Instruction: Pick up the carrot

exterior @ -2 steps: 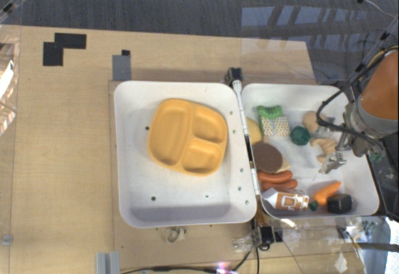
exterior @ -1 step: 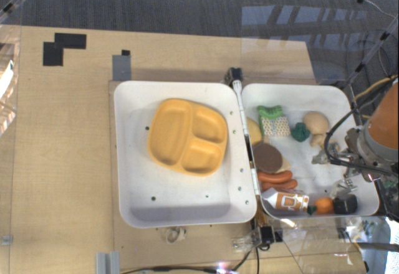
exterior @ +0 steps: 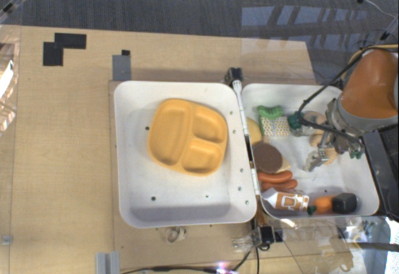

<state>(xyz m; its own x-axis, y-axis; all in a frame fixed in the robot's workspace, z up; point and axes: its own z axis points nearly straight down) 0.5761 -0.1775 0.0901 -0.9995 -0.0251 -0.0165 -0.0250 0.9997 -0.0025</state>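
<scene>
Hovering over the right shallow white bin [exterior: 371, 187], the metal two-finger claw [exterior: 317, 160] hangs empty, fingers slightly spread.
Nearer, just right, a small orange carrot [exterior: 323, 205] lies beside a black block [exterior: 345, 203].

The carrot [exterior: 323, 205] lay squeezed between a bottle [exterior: 288, 202] and a dark block [exterior: 344, 202], close to the bin wall [exterior: 374, 188]. White floor above it was bare, so room stayed open there.
</scene>
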